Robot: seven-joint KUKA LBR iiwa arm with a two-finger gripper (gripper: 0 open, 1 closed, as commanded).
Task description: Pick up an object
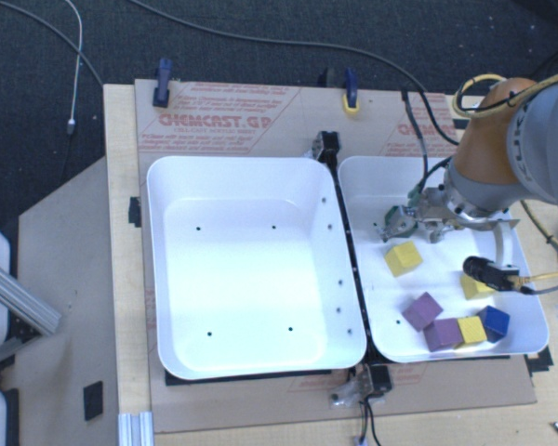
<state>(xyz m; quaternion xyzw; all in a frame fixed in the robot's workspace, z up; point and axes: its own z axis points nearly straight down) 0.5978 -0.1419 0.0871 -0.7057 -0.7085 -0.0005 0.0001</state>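
Hovering over the right bin (539,337), the fingers (397,219) hang just above a yellow cube (403,257); I cannot tell from here how wide they stand, and nothing shows between them. That cube lies apart from the rest, toward the bin's middle. Nearer the worktop's (121,249) front edge sit two purple blocks (422,310), (444,334), a second yellow cube (471,330) and a blue block (495,322), bunched close together. Another yellow piece (475,288) lies by the bin's right side, partly covered by a black part of the arm (511,147). The left bin (158,249) sits alongside, toward the worktop's left edge.
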